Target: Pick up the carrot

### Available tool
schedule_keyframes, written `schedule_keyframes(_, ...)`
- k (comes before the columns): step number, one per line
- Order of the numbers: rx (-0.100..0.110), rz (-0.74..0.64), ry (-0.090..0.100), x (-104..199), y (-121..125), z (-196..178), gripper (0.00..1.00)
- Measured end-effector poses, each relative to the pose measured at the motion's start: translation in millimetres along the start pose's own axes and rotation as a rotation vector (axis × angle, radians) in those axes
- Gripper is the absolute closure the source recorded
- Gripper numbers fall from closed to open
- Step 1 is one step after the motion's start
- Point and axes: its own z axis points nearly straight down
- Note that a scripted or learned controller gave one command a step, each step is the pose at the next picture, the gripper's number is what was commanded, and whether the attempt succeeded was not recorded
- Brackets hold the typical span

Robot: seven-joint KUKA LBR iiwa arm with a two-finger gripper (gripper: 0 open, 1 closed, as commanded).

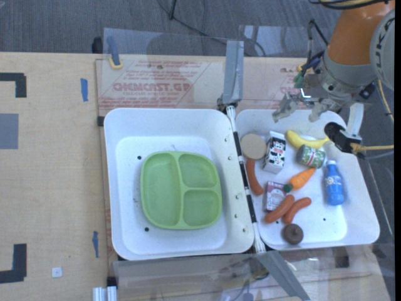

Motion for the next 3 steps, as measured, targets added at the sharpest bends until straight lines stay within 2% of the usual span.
schedule_keyframes(1, -0.002, 0.036, 0.0, -22.4, -50.8, 118.9, 0.0)
schedule_keyframes(2, -0.003, 0.207, 0.0, -38.0, -140.6, 136.8, 0.0)
schedule_keyframes(3, -0.008, 0.211, -0.001, -39.5, -139.5, 126.2, 1.0)
